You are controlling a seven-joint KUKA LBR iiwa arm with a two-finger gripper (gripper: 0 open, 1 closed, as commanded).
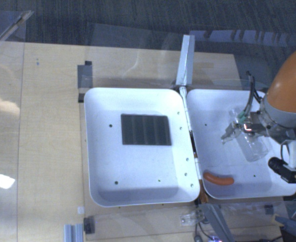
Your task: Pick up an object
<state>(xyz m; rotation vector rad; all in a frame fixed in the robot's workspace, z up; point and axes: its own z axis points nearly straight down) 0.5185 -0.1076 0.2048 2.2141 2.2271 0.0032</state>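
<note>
Pickup not yet complete. Gripper (246,127) low over right bin (208,110), finger state impossible to tell; clear plastic cup (252,146) just beside it, not visibly gripped. Sausage (219,179) against near wall. Open floor toward left; dark grille (145,130) in left bin (97,150).

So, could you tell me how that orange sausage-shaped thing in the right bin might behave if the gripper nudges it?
The orange sausage-shaped thing looks rounded, so it would probably roll. It lies near the right bin's front wall, which may stop it.
</note>
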